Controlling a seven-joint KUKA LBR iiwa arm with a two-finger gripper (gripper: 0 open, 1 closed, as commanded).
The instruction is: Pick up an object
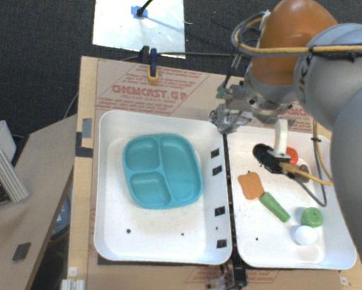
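**Gripper over the far end of the bin divider, nothing in its grasp**

From my feed, the gripper (227,119) hangs at the far end of the seam where the two white bins meet, just above their back rims. I cannot tell from this slanted view whether it is spread or closed, as the metal tip is small and blurred against the bin wall. I see nothing held in it. The grey arm (347,74) comes in from the right and fills the upper right corner. Its orange band (287,36) sits directly above the wrist.

The things I could pick lie as follows. The left bin (159,238) holds a single teal plate (162,170) with three compartments. It lies flat and slightly turned, nearer the back half of the bin. The gripper is just beyond the plate's far right corner and does not touch it.

The right bin (266,248) holds four small things, all well clear of the gripper. A flat orange piece (251,185) lies near the divider. A green cylinder (274,206) lies on its side just beside the orange piece, on the near right, and angles away from it. Further right sits a round green piece (312,216), and a white ball (305,235) rests just in front of that, close enough that the two may be touching.

Both bins rest on the table (154,93), on a brown sheet with red lettering. A blue and yellow clamp (152,65) grips the sheet's far edge.
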